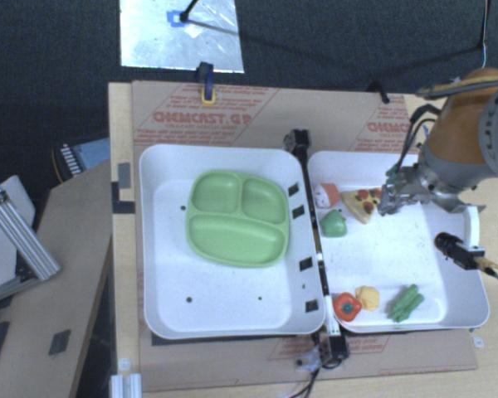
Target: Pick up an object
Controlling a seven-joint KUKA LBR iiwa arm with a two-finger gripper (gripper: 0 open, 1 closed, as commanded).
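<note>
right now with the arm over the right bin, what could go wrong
The gripper sits at the edge of the pizza slice, so it may clip the slice or push it rather than lift it. The green pepper and strawberry lie close beside the slice, so a push could knock them together against the bin wall.

Dark blue carpet floor (50, 56), shiny metal sheet (181, 21), tan bench (75, 222)

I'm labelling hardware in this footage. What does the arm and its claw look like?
The arm is rounded and grey, with a broad orange band above the wrist. Thin dark cables loop down its side toward the claw, a small assembly of grey metal. A black cylindrical part juts out below the wrist.
</note>
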